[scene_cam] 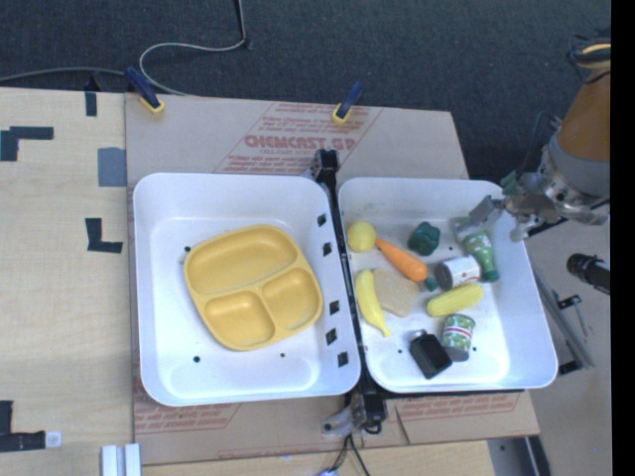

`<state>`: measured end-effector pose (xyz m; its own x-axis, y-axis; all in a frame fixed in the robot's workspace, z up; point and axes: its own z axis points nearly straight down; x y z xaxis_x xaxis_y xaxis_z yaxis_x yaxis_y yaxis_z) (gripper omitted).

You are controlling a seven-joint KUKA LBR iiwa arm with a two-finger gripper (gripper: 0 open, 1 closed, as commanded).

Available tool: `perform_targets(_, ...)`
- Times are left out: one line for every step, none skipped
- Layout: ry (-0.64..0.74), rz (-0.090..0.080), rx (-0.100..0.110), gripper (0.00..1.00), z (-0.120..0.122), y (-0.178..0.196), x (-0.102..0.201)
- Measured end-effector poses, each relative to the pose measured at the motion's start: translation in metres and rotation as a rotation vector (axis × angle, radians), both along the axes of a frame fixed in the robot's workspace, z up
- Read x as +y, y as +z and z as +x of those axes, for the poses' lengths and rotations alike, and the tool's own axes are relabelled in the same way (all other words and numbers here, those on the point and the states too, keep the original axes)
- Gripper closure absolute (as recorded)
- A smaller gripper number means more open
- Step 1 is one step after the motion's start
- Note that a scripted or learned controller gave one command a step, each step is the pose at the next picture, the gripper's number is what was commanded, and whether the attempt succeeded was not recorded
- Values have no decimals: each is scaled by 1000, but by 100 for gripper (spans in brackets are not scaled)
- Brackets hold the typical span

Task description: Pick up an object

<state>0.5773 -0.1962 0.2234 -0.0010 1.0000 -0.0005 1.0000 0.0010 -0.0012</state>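
My gripper [501,220] hangs over the right bin's far right side, reaching in from the right. Its two grey fingers [475,215] are spread apart, and I see nothing held between them. Just below them a green bottle [483,257] lies in the right bin [526,365]. Near it are a white-and-black can [457,271], a corn cob [455,299], a carrot [401,259], a dark green piece [425,236], a lemon [361,235], a banana [370,301], a bread slice [398,294], a small green can [458,333] and a black block [430,354].
The left bin [164,266] holds a yellow divided plate [254,285]. A black divider clip [324,163] sits where the two bins meet. Both bins rest on cardboard [228,142], with yellow clamps at its back edge.
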Motion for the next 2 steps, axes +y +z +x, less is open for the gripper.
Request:
perform_targets(0, 2, 2, 0, 45, -92, 35)
perform_targets(1, 1, -2, 0, 28, -138, 95)
